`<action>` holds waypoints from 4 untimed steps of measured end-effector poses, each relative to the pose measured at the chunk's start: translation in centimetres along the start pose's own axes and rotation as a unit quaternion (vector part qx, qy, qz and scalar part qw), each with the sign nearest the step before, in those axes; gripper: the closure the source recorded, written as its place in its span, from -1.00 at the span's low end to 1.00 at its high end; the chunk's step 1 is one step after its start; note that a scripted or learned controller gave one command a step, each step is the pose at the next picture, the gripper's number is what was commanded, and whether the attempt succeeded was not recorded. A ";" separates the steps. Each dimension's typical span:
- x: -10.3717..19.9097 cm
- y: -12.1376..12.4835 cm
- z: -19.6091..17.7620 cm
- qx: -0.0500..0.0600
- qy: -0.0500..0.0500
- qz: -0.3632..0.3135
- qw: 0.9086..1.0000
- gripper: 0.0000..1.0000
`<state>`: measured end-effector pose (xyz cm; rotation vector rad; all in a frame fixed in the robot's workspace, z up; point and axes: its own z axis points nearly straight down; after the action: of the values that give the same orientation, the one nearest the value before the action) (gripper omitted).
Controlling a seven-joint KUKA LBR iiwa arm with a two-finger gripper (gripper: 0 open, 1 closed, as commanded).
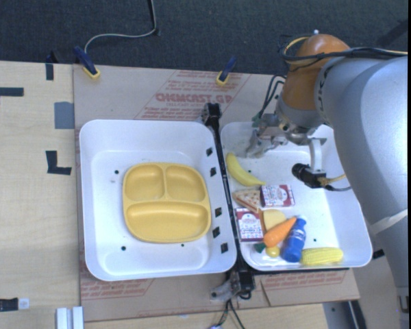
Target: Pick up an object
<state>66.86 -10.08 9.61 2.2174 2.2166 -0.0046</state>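
Bulky smooth grey metal arm; glossy orange rounded band above wrist; thin black cables looped over band; small grey metal two-finger tool; black cylindrical fitting at side.

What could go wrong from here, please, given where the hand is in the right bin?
The hand hangs at the bin's far end, just beyond the banana; closing there may catch nothing. The carrot, blue bottle and corn lie packed together, so a grab there may nudge neighbours.
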 end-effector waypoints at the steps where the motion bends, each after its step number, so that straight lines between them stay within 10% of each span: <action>1: 0.0 0.0 0.0 0.000 0.000 0.000 1.000 -1.00; 3: 0.4 0.0 1.1 0.001 0.001 0.000 1.000 -1.00; 4: 0.4 0.0 0.0 0.000 0.001 -0.001 1.000 1.00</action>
<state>66.89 -9.67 9.59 2.2175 2.2190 -0.0022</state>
